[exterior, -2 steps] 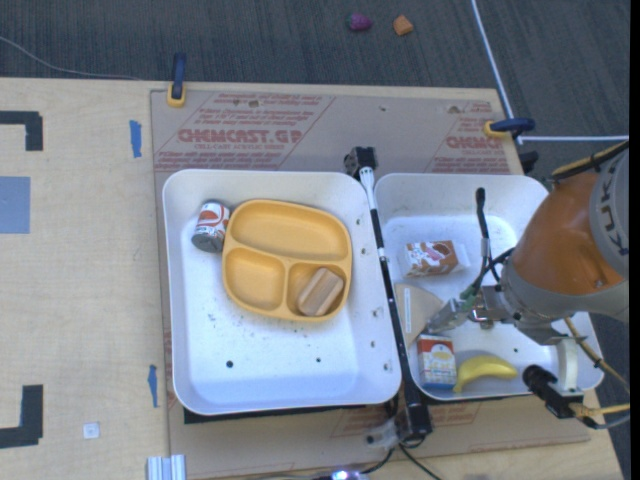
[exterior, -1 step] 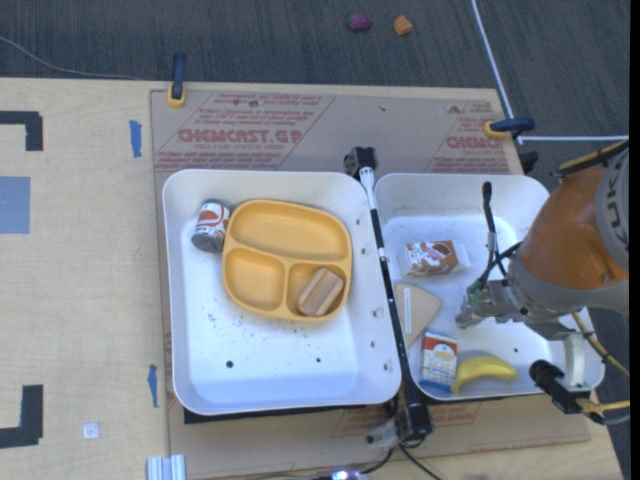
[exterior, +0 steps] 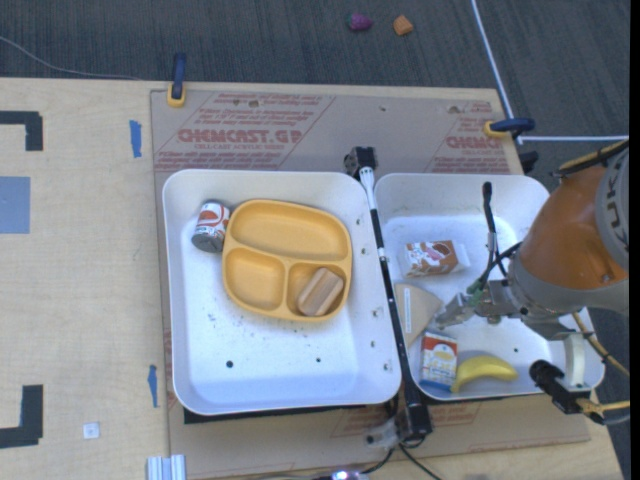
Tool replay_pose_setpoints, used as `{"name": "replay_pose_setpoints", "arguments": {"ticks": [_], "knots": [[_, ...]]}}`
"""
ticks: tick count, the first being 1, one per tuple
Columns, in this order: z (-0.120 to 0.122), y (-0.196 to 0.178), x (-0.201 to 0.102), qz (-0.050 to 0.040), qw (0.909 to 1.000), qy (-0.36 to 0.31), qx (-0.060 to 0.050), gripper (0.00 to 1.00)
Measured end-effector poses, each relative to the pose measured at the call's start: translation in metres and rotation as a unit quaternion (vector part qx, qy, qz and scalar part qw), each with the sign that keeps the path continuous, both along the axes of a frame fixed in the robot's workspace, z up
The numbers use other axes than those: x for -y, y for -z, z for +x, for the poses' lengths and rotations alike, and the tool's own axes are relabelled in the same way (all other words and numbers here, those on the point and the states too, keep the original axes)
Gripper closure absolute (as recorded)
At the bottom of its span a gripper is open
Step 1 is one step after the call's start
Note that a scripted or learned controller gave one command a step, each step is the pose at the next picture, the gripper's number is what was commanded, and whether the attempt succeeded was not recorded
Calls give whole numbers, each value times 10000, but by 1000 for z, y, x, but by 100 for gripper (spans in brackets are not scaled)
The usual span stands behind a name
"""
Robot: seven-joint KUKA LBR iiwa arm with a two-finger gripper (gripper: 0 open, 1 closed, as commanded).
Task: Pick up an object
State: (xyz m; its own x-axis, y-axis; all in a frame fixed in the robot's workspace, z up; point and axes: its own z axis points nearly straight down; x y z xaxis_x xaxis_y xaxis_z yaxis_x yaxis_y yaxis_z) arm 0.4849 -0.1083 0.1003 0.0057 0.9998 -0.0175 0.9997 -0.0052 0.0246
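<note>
Dark grey carpet-looking floor [exterior: 300,28] runs across the top, with two little bits lying on it, one purple [exterior: 359,22] and one orange [exterior: 402,26]. Below that is the light wood tabletop [exterior: 80,298] with some blue tape marks, and a brown cardboard sheet [exterior: 250,133] with red print on it, clamped at the back corners.

Two shallow white bins sit side by side on the cardboard. The left bin [exterior: 270,378] has a yellow divided tray [exterior: 285,258] in it, and a tan bread-like piece [exterior: 320,291] lies in the tray's lower right compartment. A small red and white can [exterior: 209,226] lies on its side, touching the tray's upper left corner.

The right bin [exterior: 440,193] is where the arm is working. It holds a small packet with a red and white picture [exterior: 432,258] near the middle, a beige wedge-shaped piece [exterior: 417,308] just below it, a little carton [exterior: 438,360] with orange and blue on it by the front edge, and a banana [exterior: 484,370] right beside the carton, on its right.

The grey arm with its orange band [exterior: 570,238] comes in from the right and covers that side of the bin. The claw [exterior: 462,308] is low over the bin, just right of the beige wedge and above the carton and banana. Honestly can't tell if it's clenched or released, it's too small and dark, and I don't see anything clearly caught in it. Everything in the bin looks to be lying on the bottom.
</note>
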Motion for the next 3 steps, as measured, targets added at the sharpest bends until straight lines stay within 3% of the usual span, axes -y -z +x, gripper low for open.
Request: {"name": "replay_pose_setpoints", "arguments": {"ticks": [1,3], "knots": [[-3,11,-9,60,10000,-11,-67,0],[-3,12,-11,41,10000,-2,-62,0]]}}
